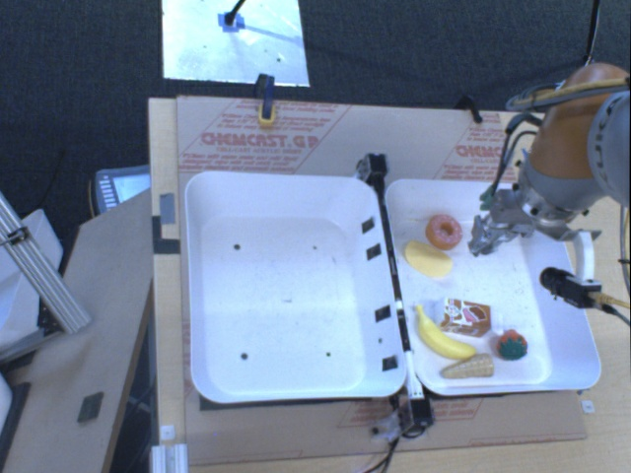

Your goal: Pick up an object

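Desk (296,131): carries two white bins side by side.
Left bin (207,205): bare white floor with a few dark specks.
Right bin (567,338): holds all the objects listed below.
Arm (577,141): grey with an orange band, enters over the right bin's far right corner.
Hand (483,242): hangs over the far half of the right bin, just right of the doughnut; whether it is open or closed cannot be told, and nothing shows between its tips.
Banana (441,335): near left part of the right bin.
Yellow oval piece (428,259): by the bin's left wall.
Small box (465,315): centre, touching the banana.
Doughnut (444,231): far left.
Wafer cone (468,368): near edge.
Strawberry (511,344): right of the box.
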`<state>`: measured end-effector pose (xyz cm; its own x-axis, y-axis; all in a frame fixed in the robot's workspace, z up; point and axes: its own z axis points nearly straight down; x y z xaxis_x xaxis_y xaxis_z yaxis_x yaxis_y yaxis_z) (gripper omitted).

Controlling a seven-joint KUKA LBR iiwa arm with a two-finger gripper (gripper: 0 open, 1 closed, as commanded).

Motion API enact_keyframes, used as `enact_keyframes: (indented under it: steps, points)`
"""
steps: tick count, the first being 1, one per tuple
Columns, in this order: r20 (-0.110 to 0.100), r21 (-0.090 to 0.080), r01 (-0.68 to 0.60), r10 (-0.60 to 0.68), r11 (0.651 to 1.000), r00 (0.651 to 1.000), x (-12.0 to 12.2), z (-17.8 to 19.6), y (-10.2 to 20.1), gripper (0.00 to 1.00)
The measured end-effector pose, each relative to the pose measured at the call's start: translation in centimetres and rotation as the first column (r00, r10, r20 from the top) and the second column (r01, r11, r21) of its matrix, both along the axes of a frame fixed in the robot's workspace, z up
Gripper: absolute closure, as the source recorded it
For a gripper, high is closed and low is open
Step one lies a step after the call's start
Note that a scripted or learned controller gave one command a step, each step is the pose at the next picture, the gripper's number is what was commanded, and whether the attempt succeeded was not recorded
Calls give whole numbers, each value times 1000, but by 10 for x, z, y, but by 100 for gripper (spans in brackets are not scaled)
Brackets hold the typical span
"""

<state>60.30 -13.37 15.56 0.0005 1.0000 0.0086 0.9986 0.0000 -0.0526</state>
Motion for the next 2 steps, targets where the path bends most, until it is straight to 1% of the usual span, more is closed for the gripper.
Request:
enact_keyframes:
  steps: [2]
  points:
    - [-11,3,-3,3,1000,1000,-1,14,0,100]
